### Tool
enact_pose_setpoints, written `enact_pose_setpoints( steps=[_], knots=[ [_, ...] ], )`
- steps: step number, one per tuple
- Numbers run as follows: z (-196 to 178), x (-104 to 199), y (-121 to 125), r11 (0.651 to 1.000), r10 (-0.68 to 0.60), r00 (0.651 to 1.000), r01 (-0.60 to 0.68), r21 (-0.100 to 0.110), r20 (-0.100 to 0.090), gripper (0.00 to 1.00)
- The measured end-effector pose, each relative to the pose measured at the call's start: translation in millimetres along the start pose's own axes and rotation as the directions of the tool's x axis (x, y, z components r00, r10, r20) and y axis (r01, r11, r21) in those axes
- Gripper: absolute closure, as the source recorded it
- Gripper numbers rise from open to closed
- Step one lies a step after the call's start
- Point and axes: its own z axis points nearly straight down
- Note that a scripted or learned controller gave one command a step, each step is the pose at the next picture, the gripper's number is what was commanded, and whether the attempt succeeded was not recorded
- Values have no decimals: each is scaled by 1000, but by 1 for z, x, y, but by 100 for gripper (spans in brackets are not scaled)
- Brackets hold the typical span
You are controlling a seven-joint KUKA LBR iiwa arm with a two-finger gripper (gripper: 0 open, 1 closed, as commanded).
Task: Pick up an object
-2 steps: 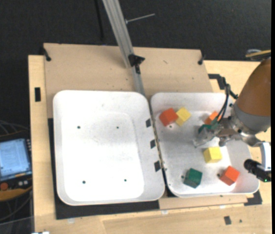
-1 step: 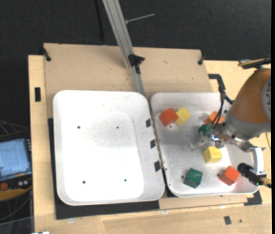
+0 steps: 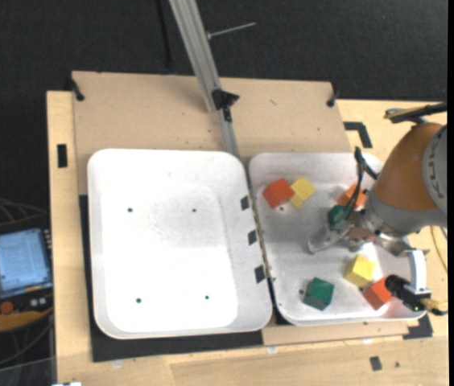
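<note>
Dark floor all around, and in the middle sits a light wooden bench [image 3: 203, 115] with two shallow white bins side by side. The left bin [image 3: 171, 240] has a few small dark dots on its floor. The right bin [image 3: 291, 175] is where all the stuff is. A grey metal pole [image 3: 199, 47] slants up from between the bins toward the top, and there's a handheld screen unit [image 3: 14, 268] glowing off at the far left.

The arm [image 3: 408, 179] comes in from the right, its big orange band hanging over the right bin's right side, bent down into the bin. The gripper [image 3: 332, 236] reaches leftward, low over the bin floor near its middle. Honestly can't tell whether it's wide or narrow, it's just a grey blur down there, and I can't see anything clamped in it.

Blocks in the right bin: an orange block [image 3: 278, 192] and a yellow block [image 3: 302, 190] touching each other up and to the left of the gripper, clearly apart from it. A green block [image 3: 319, 293] sits below it near the front wall. A second yellow block [image 3: 361, 270] is just right of and below the gripper, with another orange block [image 3: 377, 293] beside that at the front right corner. There's also a small green piece [image 3: 340, 214] and a bit of orange [image 3: 352, 196] right against the wrist, hard to make out.
</note>
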Motion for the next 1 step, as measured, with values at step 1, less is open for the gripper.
enact_pose_setpoints(
  steps=[1],
  knots=[
    [-12, 0, 1, 1000, 6, 1000, -6, -6, -2, 100]
  ],
)
